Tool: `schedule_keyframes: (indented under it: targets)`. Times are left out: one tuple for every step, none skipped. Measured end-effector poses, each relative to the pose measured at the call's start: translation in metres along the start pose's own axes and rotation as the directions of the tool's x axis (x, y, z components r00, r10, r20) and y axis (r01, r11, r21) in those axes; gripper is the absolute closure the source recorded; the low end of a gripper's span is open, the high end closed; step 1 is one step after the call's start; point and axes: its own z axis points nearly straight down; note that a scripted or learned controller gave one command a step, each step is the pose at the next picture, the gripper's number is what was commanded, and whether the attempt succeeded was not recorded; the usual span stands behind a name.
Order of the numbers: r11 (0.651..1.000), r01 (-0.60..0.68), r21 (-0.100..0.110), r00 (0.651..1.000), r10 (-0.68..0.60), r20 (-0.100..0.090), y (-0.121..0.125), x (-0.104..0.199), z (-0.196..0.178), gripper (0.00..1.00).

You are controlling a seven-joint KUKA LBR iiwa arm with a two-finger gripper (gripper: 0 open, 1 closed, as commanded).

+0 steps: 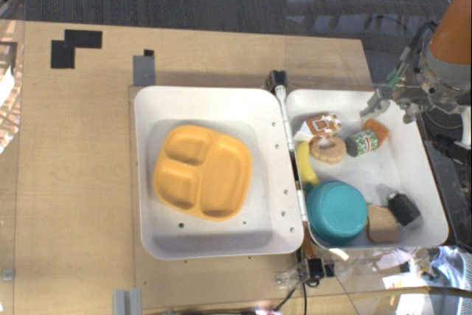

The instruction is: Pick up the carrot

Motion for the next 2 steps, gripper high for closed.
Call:
schedule_keyframes:
  targets:
    - [0.984, -0.176, 0.013, 0.984, 0.176, -0.003, -0.072, 0.057, 0.099, 0.0]
    - [0.996, -0.089, -0.004, 0.996, 0.089, 0.005, -0.046, -0.024, 0.049, 0.0]
